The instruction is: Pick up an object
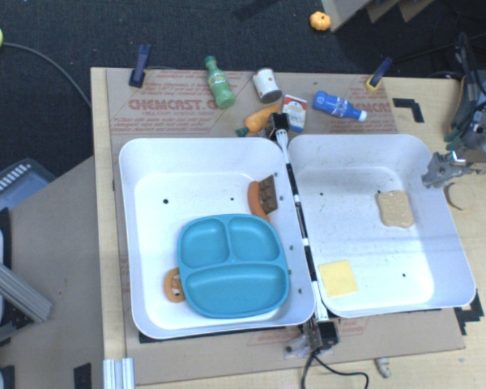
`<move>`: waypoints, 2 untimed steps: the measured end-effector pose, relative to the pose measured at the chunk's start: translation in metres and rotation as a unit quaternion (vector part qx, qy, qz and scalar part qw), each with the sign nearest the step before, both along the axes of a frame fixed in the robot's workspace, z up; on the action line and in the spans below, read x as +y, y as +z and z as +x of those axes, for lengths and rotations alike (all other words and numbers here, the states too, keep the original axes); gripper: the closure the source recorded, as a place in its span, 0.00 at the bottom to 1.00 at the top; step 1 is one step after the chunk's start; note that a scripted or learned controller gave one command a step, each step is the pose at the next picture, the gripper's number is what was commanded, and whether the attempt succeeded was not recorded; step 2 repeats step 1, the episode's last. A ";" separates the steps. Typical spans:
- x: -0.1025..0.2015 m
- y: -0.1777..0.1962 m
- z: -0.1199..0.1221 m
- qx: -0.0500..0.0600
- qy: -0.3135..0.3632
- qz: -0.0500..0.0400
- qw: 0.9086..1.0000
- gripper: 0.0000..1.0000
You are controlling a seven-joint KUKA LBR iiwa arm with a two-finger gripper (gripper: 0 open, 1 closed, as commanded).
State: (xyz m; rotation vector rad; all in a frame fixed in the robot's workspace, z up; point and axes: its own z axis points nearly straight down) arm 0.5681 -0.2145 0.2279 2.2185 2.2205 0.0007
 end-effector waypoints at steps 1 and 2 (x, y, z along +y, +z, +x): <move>0.104 0.007 -0.012 0.002 0.000 0.002 1.000 1.00; 0.104 0.007 -0.012 0.002 0.000 0.002 1.000 1.00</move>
